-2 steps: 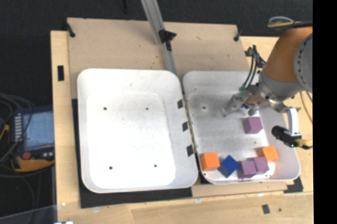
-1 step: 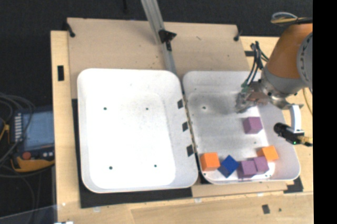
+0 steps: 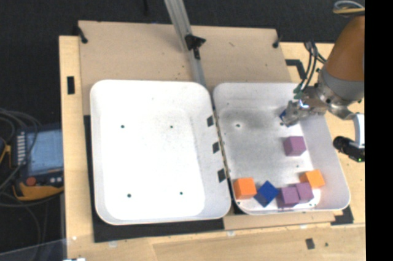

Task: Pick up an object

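The right bin (image 3: 258, 131) holds several small blocks. A purple cube (image 3: 295, 145) lies alone near its middle right. Along the front edge sit an orange block (image 3: 245, 187), a blue block (image 3: 267, 193), two purple blocks (image 3: 295, 194) and another orange block (image 3: 314, 179). My gripper (image 3: 290, 116) hangs over the upper right part of this bin, above and slightly left of the lone purple cube. A bluish patch shows at its tip, too small to identify.
The left bin (image 3: 153, 149) lies beside the right one, with a row of clips (image 3: 216, 146) between them. A slanted metal pole (image 3: 178, 8) rises behind the bins. A pendant device (image 3: 37, 161) sits off the bench at left.
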You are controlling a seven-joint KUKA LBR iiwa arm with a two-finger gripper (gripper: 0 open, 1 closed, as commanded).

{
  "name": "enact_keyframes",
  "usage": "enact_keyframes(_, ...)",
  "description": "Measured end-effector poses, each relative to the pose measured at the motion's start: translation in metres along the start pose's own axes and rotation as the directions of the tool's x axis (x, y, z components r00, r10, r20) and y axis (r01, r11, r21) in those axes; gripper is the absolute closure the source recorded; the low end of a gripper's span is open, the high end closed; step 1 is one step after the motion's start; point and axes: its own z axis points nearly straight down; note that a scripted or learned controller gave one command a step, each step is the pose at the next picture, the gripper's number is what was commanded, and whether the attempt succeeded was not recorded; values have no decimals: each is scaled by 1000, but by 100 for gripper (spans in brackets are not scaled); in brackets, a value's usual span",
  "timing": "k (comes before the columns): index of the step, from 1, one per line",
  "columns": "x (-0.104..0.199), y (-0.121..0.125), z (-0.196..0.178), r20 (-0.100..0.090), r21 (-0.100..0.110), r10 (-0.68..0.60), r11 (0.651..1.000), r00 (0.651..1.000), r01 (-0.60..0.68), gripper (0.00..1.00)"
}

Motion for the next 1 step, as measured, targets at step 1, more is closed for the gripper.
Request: enact_keyframes(1,-2,1,-26,-1,2,-4,1000,1000,4,100)
